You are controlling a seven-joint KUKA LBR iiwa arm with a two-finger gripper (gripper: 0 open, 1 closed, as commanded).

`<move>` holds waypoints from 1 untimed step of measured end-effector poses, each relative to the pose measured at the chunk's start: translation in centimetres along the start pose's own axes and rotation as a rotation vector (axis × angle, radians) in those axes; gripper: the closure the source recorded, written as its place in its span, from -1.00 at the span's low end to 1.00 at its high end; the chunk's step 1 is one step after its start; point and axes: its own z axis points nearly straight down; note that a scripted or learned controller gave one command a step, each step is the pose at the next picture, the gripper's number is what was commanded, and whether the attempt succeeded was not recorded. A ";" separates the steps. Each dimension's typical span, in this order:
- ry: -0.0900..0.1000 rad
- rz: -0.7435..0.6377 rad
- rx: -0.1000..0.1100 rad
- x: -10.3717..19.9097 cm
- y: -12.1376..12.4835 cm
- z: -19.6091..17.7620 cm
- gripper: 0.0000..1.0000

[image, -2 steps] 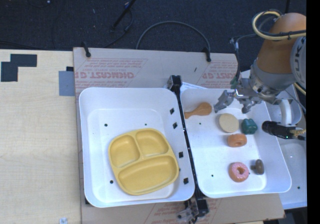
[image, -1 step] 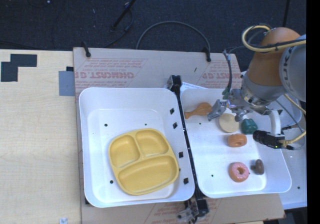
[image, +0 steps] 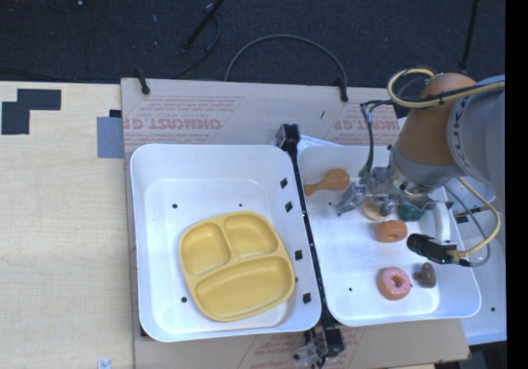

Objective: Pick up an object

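Down in the right bin (image: 462, 303), the gripper (image: 360, 196) is seen near its middle; whether it is parted cannot be told. A wooden spoon (image: 328, 182) lies just left of it, a pink doughnut (image: 394, 283) well below.

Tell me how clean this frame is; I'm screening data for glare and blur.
Camera view: soft overall; the white bins are bright and nearly blown out, the yellow tray and pink doughnut read clearly, the gripper is small and murky under the arm, and the floor beyond the bench is dark.
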 end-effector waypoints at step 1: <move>0.000 0.002 0.000 -0.1 0.1 -1.1 1.00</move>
